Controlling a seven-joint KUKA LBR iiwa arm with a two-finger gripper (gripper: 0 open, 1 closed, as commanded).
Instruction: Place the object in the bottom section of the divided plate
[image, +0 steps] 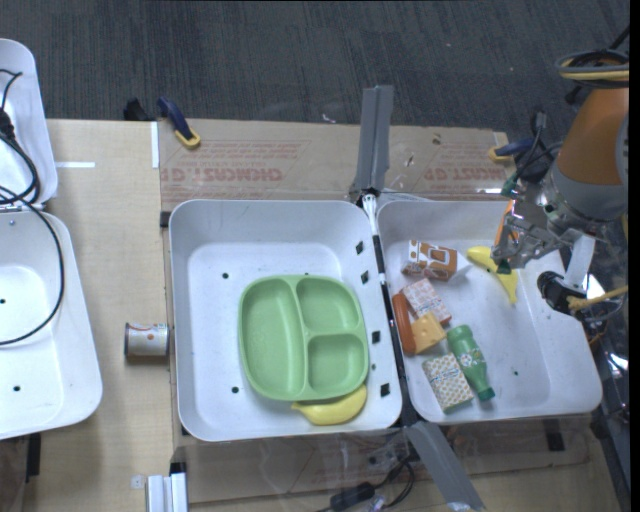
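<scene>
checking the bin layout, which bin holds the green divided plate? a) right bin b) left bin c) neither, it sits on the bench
b, the green divided plate lies flat in the left bin, while the right bin holds the green bottle and other small items.

A robotics lab, by its staged setup. Two white bins (190, 300) sit side by side on a cardboard-covered tabletop (260, 160). Right of the bins stands a grey and orange arm (600, 140); left of them, black cables (30, 180) loop over white trays; beyond, dark carpet (300, 50).
</scene>
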